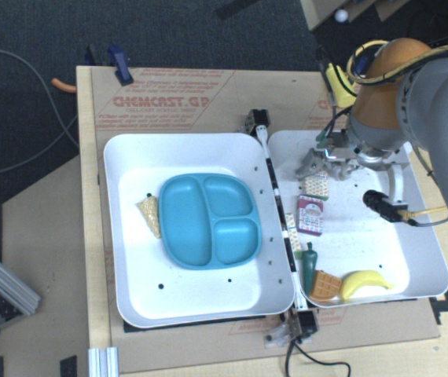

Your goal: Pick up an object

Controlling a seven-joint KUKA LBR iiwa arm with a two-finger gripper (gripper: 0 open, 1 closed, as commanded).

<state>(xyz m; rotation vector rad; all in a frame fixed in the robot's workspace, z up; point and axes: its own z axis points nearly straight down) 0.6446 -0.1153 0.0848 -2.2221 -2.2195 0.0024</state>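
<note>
While a waffle-patterned piece [150, 213] is lying in the left bin [126, 159] touching a blue divided plate [208, 218], the right bin [424, 250] is holding a checked packet [315, 186], purple packet [310, 214], green bottle [308, 264], waffle [325, 286] and banana [363, 283]. The gripper [328, 163] is hovering just above the checked packet; I cannot tell its opening.

Both bins [130, 210] looked like smooth white plastic with a soft sheen. The blue divided plate [208, 218] was matt plastic. The counter [177, 96] wore printed brown cardboard, dull and papery. The banana [363, 283] looked glossy, and the claw [326, 162] was bare grey metal.
</note>
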